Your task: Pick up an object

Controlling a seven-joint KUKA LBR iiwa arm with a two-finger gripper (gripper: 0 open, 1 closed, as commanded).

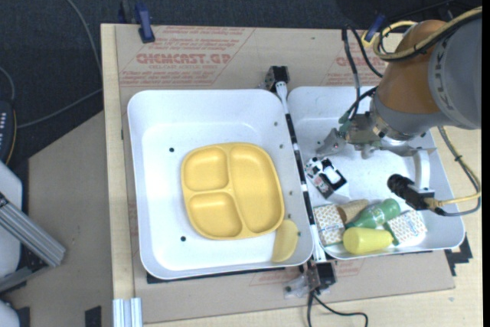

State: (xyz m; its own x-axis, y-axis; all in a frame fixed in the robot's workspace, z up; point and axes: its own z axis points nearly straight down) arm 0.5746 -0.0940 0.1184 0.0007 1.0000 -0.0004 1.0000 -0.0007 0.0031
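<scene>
My gripper (325, 175) is low inside the right bin (321, 107), close to its left wall, at the end of the grey arm with the orange band (409, 80). Just below it, in the bin's front part, lies a cluster of objects: a cracker packet (328, 223), a tan piece (354, 207), a green bottle (377, 212), a yellow lemon-shaped object (366, 240) and a second packet (409, 227). The gripper is apart from the cluster, a little above the cracker packet. I see nothing held in it.
The left bin (153, 165) holds a yellow divided plate (231, 190) and a pale yellow slice (285, 241) at its front right corner. A black connector with a cable (406, 191) hangs off the arm over the right bin. Cardboard (191, 57) lies under both bins.
</scene>
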